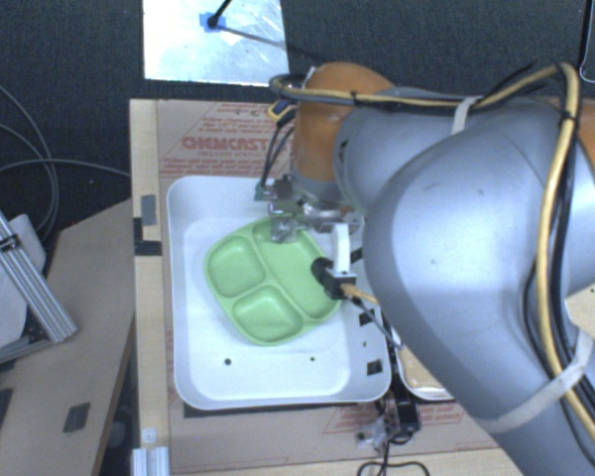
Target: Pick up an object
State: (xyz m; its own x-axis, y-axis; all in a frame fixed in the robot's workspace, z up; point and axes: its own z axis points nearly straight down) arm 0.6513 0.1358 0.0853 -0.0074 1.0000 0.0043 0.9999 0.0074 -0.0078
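Note:
A light green divided plate (263, 284) with three compartments lies in the left white bin (203, 365), tilted slightly toward the front. My gripper (283, 228) hangs at the plate's far rim, right over its upper edge, below the orange band of the wrist. Its fingertips are dark and small against the plate, and the arm's bulk hides much of them. A black piece of the gripper (327, 274) sits over the plate's right rim.
The grey arm (476, 256) covers most of the right bin, of which only a front corner (421, 385) shows. A cardboard sheet (213, 137) lies behind the bins. An aluminium frame (20, 276) stands to the left.

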